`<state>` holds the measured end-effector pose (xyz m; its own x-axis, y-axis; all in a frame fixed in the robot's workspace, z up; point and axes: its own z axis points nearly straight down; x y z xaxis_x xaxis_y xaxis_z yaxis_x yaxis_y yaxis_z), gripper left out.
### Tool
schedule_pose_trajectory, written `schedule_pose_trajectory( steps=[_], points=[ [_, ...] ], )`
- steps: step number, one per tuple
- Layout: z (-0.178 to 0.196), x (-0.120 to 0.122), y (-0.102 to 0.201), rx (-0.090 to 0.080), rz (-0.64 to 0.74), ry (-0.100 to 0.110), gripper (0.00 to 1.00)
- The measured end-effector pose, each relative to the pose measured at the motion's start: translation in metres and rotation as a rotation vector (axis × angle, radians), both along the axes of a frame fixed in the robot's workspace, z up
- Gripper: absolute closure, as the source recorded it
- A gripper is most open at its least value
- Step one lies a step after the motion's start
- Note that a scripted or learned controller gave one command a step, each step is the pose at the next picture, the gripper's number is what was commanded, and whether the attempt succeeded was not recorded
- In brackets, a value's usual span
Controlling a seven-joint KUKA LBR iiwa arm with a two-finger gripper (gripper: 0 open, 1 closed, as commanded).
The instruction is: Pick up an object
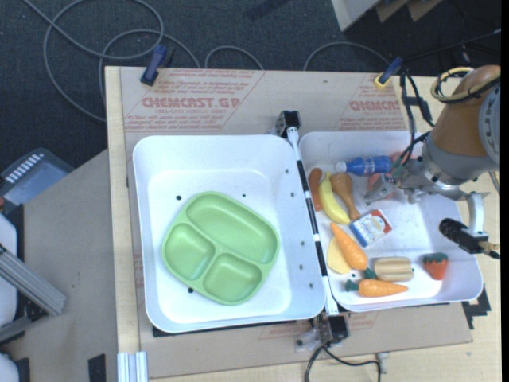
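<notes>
The right bin holds several toy foods. A blue bottle lies at its back, with a banana and a brown drumstick to its left. A small red and white carton sits in the middle. A carrot, a bread roll, a second carrot and a strawberry lie toward the front. My gripper hangs low in the bin, just below the bottle and above the carton, with the arm's wrist to its right. I see nothing held.
The left bin holds a green divided plate. A black part of the arm juts over the right bin's right side. Cables run over the bench's back right corner and the floor behind.
</notes>
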<state>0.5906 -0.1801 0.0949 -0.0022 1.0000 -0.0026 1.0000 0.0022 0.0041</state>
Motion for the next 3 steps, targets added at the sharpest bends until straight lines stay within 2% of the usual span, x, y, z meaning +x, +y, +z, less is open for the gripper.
schedule_pose_trajectory(
  steps=[1, 2, 3],
  points=[
    [-0.013, 0.062, 0.015, 0.008, -0.006, 0.028, 0.00],
    [-0.003, 0.062, 0.014, 0.004, -0.001, 0.027, 1.00],
    [-0.003, 0.062, 0.014, 0.004, 0.000, 0.027, 0.00]
  ],
)
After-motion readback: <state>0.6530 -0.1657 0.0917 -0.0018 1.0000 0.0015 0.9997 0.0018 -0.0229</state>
